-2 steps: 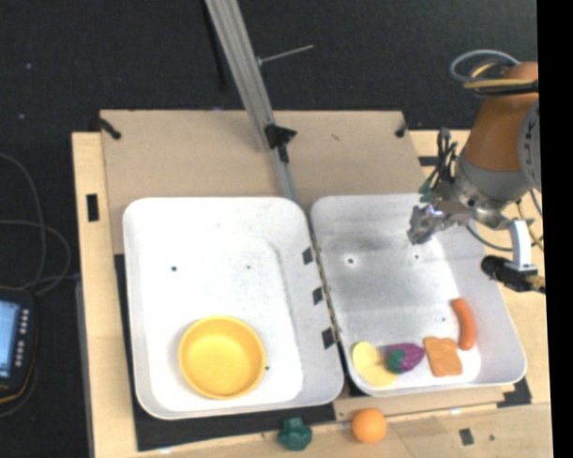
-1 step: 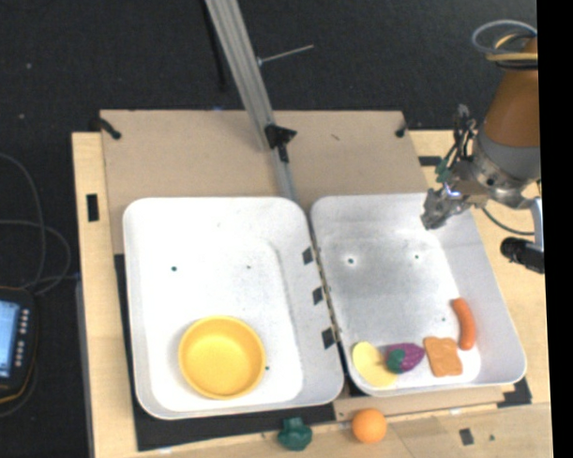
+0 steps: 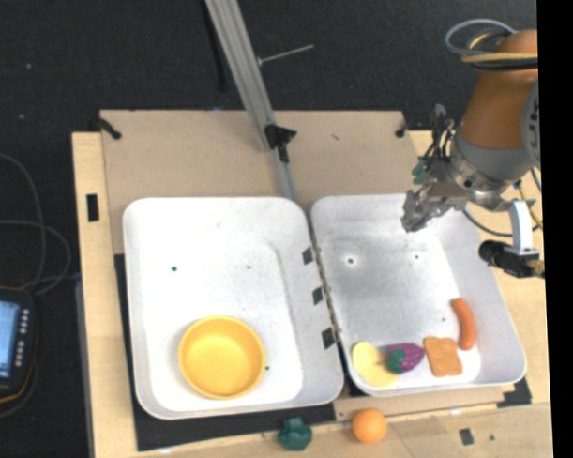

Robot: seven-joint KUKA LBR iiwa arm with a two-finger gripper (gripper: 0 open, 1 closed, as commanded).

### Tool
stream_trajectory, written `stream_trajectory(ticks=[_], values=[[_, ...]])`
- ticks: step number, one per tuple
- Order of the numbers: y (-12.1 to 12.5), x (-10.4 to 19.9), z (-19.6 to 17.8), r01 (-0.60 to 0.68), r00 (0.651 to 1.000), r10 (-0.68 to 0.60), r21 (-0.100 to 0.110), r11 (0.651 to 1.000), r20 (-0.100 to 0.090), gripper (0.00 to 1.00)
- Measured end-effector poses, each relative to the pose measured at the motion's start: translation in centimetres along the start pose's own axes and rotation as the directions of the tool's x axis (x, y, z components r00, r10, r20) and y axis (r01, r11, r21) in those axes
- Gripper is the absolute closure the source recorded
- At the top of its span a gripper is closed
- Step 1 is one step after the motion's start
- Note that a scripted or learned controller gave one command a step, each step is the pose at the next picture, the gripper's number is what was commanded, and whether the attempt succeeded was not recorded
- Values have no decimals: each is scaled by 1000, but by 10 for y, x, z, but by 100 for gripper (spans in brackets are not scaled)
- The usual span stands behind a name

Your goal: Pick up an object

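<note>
Hovering over the upper-right part of the right bin (image 3: 362,230), the claw (image 3: 419,215) sits well apart from every pickable item; nothing is seen between its tips, and whether they're spread or pressed together I cannot tell — too small and dark at this angle.

Candidates all lie along the near edge of the right bin: a yellow piece (image 3: 368,363), touching a purple-and-green toy (image 3: 401,357), then an orange block (image 3: 443,356) just beside it; an orange-red sausage shape (image 3: 464,322) rests nr the bin's right wall, a bit apart from the rest. Left bin (image 3: 211,226) holds a yellow bowl (image 3: 221,356) at its lower left. On the surface (image 3: 171,152) in front of the bins, outside them: an orange ball (image 3: 368,425) and a small green thing (image 3: 295,433).

Step in hand, by my read: approach / pre-grasp, w/ no item reached yet; task looks barely started.

Next move prob calls for travel toward the near edge of the right bin, then a descent over one item. Sausage seems the cleanest target — isolated, so less chance of nudging neighbours; the clustered three are touching or nearly so, and closing on one could catch another. The wall nr the sausage may crowd the outer tip; lining up across its short axis would help.
</note>
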State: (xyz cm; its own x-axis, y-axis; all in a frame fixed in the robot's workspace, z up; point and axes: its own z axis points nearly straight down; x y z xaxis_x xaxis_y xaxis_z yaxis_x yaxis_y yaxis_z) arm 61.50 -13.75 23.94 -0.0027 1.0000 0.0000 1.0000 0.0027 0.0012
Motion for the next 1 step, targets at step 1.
stream_trajectory(ticks=[1], values=[[-15,54,7,4,1000,-4,0,1000,-1,100]])
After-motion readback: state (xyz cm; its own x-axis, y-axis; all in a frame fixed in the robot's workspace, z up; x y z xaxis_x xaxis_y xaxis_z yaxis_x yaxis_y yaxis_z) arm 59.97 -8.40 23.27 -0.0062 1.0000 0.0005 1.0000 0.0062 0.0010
